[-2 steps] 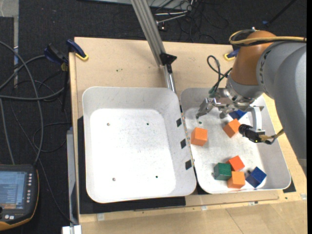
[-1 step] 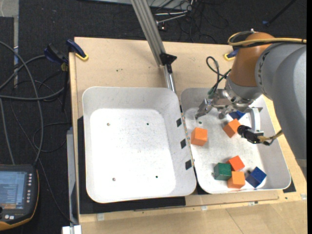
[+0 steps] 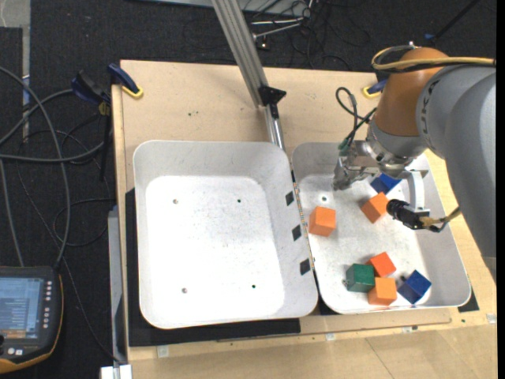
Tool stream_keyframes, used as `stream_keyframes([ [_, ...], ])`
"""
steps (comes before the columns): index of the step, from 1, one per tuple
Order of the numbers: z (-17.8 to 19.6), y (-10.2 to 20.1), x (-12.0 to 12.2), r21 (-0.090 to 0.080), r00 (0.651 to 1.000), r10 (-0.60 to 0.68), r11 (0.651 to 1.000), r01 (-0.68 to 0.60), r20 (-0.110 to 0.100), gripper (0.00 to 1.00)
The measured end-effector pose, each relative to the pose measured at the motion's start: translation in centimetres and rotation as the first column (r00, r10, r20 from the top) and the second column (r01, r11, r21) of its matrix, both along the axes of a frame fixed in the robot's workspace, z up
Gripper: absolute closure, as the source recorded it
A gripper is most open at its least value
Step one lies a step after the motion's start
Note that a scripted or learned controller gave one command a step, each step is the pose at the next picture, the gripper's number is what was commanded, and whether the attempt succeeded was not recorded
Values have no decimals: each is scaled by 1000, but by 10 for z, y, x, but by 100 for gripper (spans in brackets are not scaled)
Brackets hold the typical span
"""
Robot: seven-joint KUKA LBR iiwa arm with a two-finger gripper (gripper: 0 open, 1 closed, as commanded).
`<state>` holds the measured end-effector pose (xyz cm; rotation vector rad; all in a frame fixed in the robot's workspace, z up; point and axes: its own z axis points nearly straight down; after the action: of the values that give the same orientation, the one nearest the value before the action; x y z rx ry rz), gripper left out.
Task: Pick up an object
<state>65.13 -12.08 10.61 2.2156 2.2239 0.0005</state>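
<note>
Camera view, looking down at a slant on a wooden bench (image 3: 197, 93) that bears two shallow white bins side by side. The left bin (image 3: 158, 164) fills the 9 o'clock half of the bench. The right bin (image 3: 331, 302) sits at 3 o'clock and holds small blocks.

The grey arm (image 3: 461, 105), with an orange band (image 3: 398, 93) above the wrist, reaches in from 3 o'clock. Its gripper (image 3: 345, 176) hangs over the 12 o'clock end of the right bin, near the back wall. Whether its tool is clenched or released cannot be told from this angle, and nothing is seen in its grasp.

An orange cube (image 3: 322, 220) lies at 6 o'clock from the gripper, near the bin's left wall and apart from the gripper. At 3 o'clock from the gripper, partly under the wrist, lie a blue block (image 3: 385, 183) and an orange block (image 3: 375, 207), just beside each other.

At the 6 o'clock end of the bin, four blocks cluster: a green block (image 3: 361, 277), a red-orange block (image 3: 383, 264), a second orange block (image 3: 383, 290) and a second blue block (image 3: 414, 286).
</note>
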Motion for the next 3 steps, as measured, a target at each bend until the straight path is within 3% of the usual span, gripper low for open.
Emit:
stream_keyframes([
  [3,157,7,18,0,1000,0,1000,0,6,100],
])
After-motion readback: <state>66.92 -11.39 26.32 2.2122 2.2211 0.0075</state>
